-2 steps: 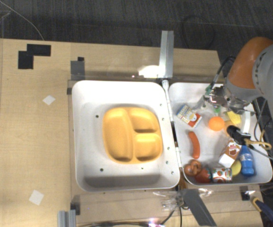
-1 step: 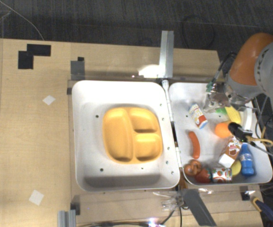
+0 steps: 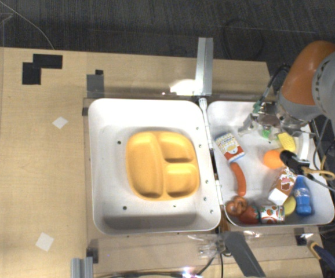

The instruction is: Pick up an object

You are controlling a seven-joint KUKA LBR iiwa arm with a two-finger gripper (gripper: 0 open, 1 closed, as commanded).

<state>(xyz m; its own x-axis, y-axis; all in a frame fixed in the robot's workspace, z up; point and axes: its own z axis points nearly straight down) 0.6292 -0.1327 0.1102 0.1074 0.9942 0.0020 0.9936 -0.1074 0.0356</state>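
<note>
Arm over upper right bin, jaws' state cannot be told.

Grey arm with orange band enters upper right of frame; the gripper sits over the top of the right bin, low among clutter. Right bin contents: small carton upper left, red sausage centre, orange ball right of centre, blue bottle and brown carton lower right, red-brown pieces along bottom edge. Left bin at frame centre holds a yellow divided tray. Both bins rest on the wooden table.
</note>
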